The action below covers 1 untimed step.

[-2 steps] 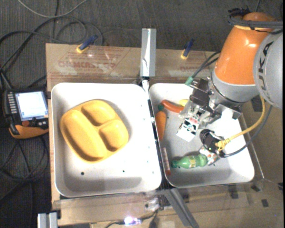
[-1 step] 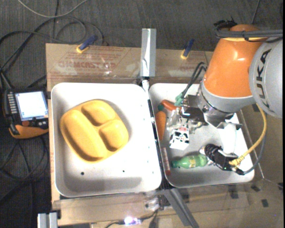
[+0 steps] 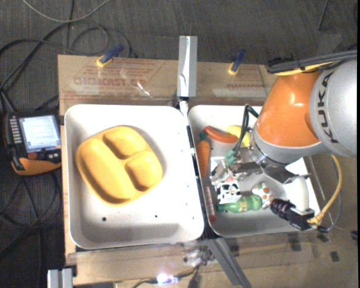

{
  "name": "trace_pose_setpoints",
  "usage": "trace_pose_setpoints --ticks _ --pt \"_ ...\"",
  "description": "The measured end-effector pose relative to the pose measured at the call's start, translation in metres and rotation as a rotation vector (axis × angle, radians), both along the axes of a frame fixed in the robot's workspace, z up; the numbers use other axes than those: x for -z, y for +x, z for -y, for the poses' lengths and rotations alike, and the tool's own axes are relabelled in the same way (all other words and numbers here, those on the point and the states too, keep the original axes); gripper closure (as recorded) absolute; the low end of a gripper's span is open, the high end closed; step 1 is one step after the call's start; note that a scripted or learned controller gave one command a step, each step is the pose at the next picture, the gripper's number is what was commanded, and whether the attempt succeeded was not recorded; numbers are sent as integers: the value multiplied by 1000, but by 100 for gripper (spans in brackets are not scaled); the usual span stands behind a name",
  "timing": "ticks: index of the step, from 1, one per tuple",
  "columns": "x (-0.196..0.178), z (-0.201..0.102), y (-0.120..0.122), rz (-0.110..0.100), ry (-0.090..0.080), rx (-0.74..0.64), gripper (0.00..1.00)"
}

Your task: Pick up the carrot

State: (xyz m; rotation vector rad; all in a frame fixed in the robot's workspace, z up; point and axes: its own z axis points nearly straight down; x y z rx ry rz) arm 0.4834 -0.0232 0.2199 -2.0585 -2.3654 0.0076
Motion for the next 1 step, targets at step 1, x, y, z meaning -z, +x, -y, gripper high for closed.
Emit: trace_pose_setpoints --ticks 1 --pt "33 -15 2 11 -2 -264 100"
